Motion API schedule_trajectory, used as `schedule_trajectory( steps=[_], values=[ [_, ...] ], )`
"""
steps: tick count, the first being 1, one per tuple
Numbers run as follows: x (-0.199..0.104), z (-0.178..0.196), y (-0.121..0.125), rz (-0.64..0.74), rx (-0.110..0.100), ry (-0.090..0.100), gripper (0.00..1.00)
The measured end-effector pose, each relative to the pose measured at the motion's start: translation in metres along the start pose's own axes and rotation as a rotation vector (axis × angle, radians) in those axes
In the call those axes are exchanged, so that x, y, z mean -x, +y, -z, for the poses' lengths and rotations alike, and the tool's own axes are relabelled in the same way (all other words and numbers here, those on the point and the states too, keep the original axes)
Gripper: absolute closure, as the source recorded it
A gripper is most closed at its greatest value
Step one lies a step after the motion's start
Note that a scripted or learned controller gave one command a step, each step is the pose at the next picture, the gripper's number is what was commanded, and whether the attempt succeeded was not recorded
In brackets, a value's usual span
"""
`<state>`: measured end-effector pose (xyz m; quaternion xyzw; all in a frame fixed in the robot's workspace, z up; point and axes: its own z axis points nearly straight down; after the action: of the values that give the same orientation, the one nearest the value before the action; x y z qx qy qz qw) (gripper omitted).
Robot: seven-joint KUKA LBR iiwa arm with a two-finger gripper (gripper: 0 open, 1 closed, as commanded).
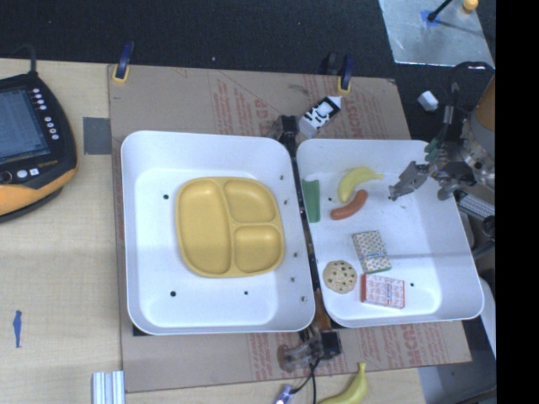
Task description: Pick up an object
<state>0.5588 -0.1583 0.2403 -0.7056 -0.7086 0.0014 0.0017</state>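
Note:
My gripper hangs over the upper right part of the right bin, open, with nothing between its fingers. To its left in that bin lie a yellow banana and a red-brown sausage, a short gap away from the gripper. A green block stands by the bin's left wall. Nearer the front lie a patterned cracker box, a round cookie and a red-and-white packet.
The left bin holds a yellow divided plate. A teach pendant rests on the bench at far left. A black-and-white object sits behind the bins, and a second banana lies in front of them.

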Motion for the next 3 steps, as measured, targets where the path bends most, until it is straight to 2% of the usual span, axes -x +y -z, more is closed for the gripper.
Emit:
schedule_trajectory(
  steps=[1, 2, 3],
  values=[
    [-0.028, -0.082, -0.047, 0.002, -0.001, 0.0, 0.0],
    [-0.026, -0.15, -0.058, 0.002, -0.001, 0.0, 0.0],
    [-0.025, -0.139, -0.057, 0.008, -0.002, -0.001, 1.0]
  ],
)
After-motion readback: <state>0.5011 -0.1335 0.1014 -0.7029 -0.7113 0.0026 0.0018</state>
